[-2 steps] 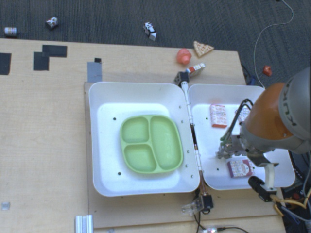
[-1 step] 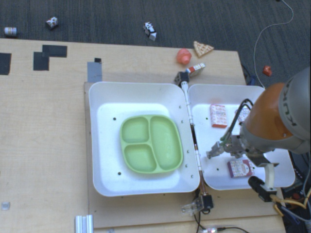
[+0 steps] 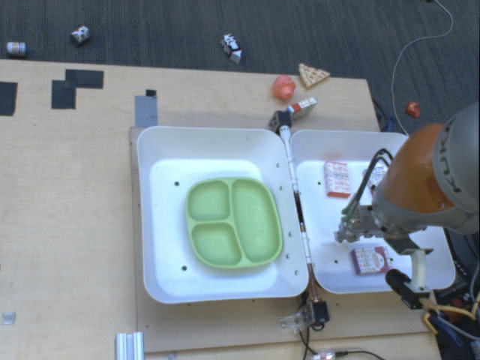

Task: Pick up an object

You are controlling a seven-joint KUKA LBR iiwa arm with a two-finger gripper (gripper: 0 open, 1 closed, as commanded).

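A red-and-white packet [image 3: 337, 178] lies flat in the right bin [image 3: 322, 272] near its back. A second red-and-white packet [image 3: 367, 260] lies near the bin's front, just below and right of my gripper [image 3: 349, 229]. A third packet [image 3: 377, 172] peeks out from behind the arm at the back right. The gripper hangs low over the middle of the right bin, between the first two packets. The orange wrist band [image 3: 420, 175] and grey arm cover the bin's right side. I see nothing held in the gripper.
The left bin [image 3: 161, 223] holds a green divided plate [image 3: 233, 223]. Behind the bins on the bench lie a red ball [image 3: 283, 87], a pizza-slice toy [image 3: 313, 74] and a small tube [image 3: 302, 106]. Cables and clips sit at the front edge [image 3: 311, 317].
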